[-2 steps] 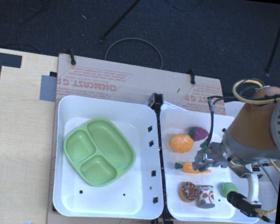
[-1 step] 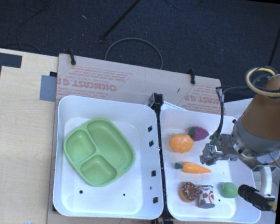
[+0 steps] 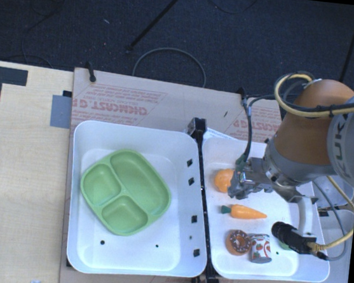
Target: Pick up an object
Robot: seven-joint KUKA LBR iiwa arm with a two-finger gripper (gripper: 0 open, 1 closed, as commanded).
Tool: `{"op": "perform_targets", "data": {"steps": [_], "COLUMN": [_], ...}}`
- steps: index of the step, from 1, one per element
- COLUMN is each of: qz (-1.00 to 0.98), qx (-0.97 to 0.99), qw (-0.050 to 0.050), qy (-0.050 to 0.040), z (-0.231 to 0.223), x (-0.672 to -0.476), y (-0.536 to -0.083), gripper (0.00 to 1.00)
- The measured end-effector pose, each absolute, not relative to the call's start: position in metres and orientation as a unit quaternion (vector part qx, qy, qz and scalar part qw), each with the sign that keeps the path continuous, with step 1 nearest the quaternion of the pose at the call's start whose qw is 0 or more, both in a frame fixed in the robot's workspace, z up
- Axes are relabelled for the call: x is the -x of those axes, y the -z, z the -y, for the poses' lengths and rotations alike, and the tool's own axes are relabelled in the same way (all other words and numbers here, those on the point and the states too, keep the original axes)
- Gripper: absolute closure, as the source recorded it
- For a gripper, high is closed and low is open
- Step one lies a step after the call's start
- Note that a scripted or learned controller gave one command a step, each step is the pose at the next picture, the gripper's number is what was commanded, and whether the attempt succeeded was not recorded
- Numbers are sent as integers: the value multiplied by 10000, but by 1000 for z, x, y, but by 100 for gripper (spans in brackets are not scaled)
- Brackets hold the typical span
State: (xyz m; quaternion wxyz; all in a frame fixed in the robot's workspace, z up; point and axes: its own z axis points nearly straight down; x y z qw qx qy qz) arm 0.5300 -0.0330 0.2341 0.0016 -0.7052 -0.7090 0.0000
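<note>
Orange-banded arm (image 3: 314,122), reaching in from frame right, holds the gripper (image 3: 241,185) (its opening cannot be told) low in the right bin (image 3: 314,273), at the right edge of a round orange object (image 3: 221,180); a sound pick likely needs centring leftward over it, clear of the carrot (image 3: 245,212) just below.

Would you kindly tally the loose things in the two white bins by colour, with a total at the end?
Green: 1, divided plate
Orange: 2, round fruit and carrot
Brown: 1, doughnut-like ring
Red, white and grey: 1, small can-like item
Total: 5
</note>
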Motion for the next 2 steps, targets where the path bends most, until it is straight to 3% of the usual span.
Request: {"op": "perform_targets", "data": {"steps": [2], "qz": [7088], "qx": [7054], "qw": [14], "qy": [-3], "z": [-74], "x": [-571], "y": [-227], "gripper": [100]}}
